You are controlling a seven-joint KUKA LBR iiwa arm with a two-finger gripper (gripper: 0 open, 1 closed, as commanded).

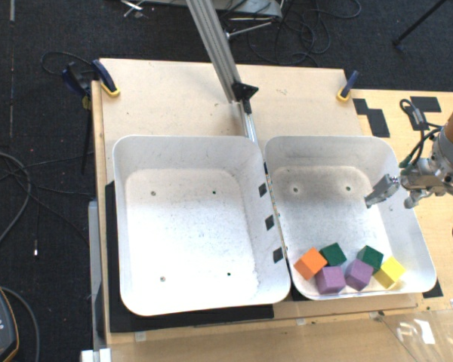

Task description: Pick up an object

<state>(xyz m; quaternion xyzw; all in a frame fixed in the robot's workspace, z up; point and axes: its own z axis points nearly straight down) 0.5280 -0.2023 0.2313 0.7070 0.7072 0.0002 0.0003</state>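
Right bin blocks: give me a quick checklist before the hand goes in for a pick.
1. Targets present: six blocks clustered at the right bin's near edge, the orange block leftmost: ok.
2. Hand over the cluster: not ok, it sits at the bin's right rim, farther back.
3. Hand carrying nothing: ok.
4. Finger opening: cannot tell.
5. Room around a target: not ok, the blocks touch; the yellow block lies against the wall.

White bins: 2, side by side, left bin [185,221], right bin [340,161] | Blocks in right bin, near corner: 6 | orange 1 [311,263] | green 2 [334,254] [370,257] | purple 2 [331,279] [359,274] | yellow 1 [389,271]
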